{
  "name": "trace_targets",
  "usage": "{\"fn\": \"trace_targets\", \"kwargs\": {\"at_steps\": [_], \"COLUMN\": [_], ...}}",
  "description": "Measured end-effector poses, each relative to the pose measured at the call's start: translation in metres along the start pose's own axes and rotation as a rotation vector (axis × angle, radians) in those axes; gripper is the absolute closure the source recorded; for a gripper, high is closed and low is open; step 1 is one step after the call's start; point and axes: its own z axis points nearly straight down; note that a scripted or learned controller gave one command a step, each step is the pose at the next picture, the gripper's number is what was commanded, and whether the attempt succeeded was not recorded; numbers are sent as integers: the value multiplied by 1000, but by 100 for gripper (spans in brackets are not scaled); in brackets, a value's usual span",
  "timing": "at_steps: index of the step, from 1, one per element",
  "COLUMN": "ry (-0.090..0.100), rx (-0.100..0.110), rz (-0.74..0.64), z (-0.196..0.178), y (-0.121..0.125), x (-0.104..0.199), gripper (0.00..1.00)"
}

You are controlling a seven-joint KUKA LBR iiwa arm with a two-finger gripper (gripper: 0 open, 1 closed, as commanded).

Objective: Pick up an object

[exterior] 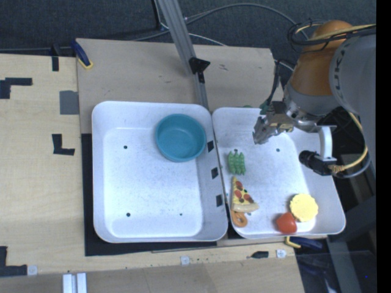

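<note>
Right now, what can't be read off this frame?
- Claw in the camera view: too small and blurred to judge its state.
- Orange piece: half under the pizza slice, identity unclear.
- Arm: cut off by the right edge.

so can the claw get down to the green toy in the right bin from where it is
Probably yes. The claw hangs over the right bin, up and to the right of the green toy. The toy lies apart from the pizza slice, though close to the bin's left wall.
</note>
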Motion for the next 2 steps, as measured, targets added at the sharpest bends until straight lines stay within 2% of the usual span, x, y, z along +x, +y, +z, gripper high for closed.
{"fn": "trace_targets", "kwargs": {"at_steps": [1, 2], "ry": [0, 0], "rx": [-1, 0], "rz": [1, 0], "z": [-13, -9], "y": [5, 9], "x": [46, 107], "gripper": [100, 100]}}
